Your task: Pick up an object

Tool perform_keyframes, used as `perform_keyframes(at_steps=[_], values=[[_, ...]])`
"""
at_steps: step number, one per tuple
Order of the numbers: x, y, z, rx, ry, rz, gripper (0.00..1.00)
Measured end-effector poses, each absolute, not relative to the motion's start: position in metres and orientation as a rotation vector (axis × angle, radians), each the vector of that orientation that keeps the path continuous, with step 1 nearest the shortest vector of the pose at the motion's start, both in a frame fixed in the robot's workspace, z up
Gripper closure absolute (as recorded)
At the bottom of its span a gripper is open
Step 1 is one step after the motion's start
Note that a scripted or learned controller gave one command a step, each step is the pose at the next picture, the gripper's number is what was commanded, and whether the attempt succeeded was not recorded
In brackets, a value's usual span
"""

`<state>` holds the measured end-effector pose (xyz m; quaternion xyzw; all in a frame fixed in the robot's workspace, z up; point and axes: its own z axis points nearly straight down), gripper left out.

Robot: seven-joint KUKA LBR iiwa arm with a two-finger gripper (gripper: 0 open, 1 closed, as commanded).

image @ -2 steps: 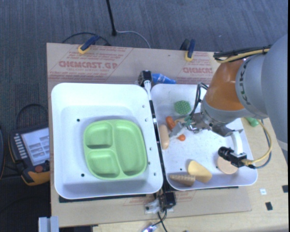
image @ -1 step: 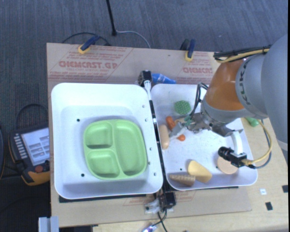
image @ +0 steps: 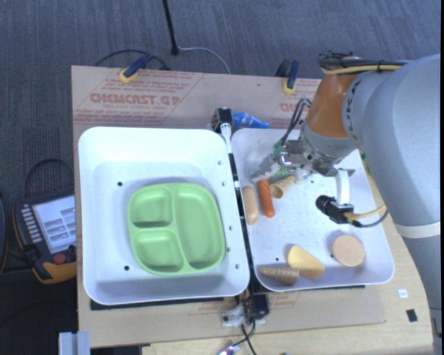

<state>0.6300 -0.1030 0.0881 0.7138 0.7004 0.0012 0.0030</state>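
Grey carpet surrounds the bench (image: 133,102), where two white bins sit side by side. In the left bin (image: 103,154) lies a green tray (image: 176,228). The gripper (image: 285,161) hangs low in the right bin (image: 370,268), near its far left corner; whether it is parted or closed I cannot tell. Just beside it lie a carrot (image: 266,198) and a breadstick (image: 249,204) (close neighbours). A descent there could nudge one item aside, or pinch both and drop them.
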Motion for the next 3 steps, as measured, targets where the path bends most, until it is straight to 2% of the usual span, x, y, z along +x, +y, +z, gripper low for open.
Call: perform_keyframes(at_steps=[1,2,3], values=[[0.583,-0.102,0.089,2.363,2.054,0.007,0.0],[0.583,-0.103,0.1,2.36,2.051,0.008,1.0],[0.605,-0.053,0.185,2.582,1.789,-0.001,1.0]])
